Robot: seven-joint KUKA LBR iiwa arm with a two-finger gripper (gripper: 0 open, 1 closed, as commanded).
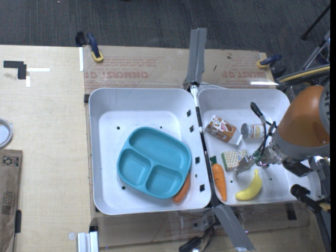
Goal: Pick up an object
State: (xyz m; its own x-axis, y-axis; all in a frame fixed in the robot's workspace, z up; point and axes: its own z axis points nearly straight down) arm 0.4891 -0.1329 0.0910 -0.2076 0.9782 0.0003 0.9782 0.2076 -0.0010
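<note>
**Gripper low in the right bin, nothing lifted yet**

While the gripper (247, 165) sits low in the right bin (283, 96), you cannot tell from this view whether its fingers are apart or together, and nothing shows between them. So count the pick as not yet done: the grasp and the lift both remain.

Its tip is at the edge of the green packet (232, 158), just above the banana (250, 188). If you take the banana as the target, it lies flat near the front wall, long axis slanting from lower left to upper right, stem end up toward the gripper. Left of it, the carrot (219, 181) runs nearly front-to-back. Farther back lie a brown carton (221, 128) and a small can (252, 131).
</note>
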